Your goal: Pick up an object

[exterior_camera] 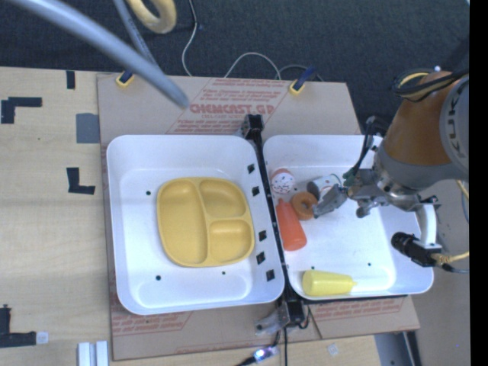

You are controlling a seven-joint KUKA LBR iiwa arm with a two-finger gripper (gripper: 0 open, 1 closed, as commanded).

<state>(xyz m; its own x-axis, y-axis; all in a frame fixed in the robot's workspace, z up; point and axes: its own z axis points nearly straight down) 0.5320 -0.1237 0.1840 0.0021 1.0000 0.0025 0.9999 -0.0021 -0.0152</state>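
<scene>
My gripper [323, 195] hangs low over the right bin [381, 277], near its upper middle, reaching in from the right. It is open, and its two fingers [331, 202] point left with a gap between them and nothing held. A small brown ring [304, 204] lies just left of the lower fingertip, close to it or touching. An orange carrot-shaped piece [290, 226] lies along the bin's left wall. Above it sits a white ball with red dots [282, 180]. A yellow lemon-like piece [328, 283] rests near the front edge.
The left bin [130, 166] holds a yellow divided plate [204, 221]. A black divider [263, 204] runs between the bins. The arm's grey and orange wrist [419, 143] stands over the right bin's right side, with a cable [415, 246] beside it.
</scene>
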